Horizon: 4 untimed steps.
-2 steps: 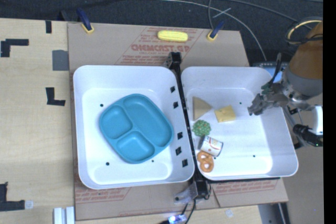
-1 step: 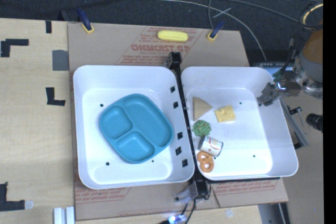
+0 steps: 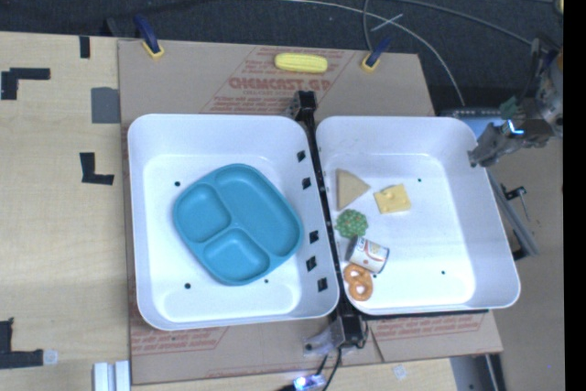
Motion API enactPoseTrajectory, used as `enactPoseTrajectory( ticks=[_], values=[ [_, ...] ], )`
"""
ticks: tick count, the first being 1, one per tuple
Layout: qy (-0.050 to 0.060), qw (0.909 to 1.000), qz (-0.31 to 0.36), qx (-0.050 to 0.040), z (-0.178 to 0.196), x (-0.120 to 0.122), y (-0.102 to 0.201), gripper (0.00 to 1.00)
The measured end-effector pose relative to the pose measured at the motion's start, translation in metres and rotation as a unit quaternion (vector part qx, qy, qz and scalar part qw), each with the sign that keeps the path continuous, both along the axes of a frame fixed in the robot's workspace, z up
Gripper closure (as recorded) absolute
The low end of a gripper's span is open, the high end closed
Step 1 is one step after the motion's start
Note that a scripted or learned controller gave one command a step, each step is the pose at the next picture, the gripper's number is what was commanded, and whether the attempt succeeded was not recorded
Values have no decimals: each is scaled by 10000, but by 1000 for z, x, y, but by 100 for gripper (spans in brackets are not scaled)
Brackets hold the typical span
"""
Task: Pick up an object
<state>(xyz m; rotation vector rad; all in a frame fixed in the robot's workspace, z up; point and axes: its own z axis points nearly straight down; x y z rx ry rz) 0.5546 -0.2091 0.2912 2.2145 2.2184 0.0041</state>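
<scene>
The right bin holds several small items along its left side: a tan wedge, a yellow cheese piece, a green broccoli piece, a small red and white can and an orange ring-shaped pretzel. The gripper hangs at the bin's upper right corner, just over the rim, well apart from all the items. Nothing shows between its fingers.
The left bin holds a blue divided plate. A yellow banana-like toy lies on the cardboard behind the bins. Cables run across the dark floor at the back. Clamps hold the cardboard at its far edge.
</scene>
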Motion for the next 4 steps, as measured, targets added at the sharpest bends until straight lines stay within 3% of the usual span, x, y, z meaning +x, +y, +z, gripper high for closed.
enactPoseTrajectory(
  ticks=[4],
  values=[
    [41, 10000, 22, 19, -14, 40, 204, 100]
  ],
)
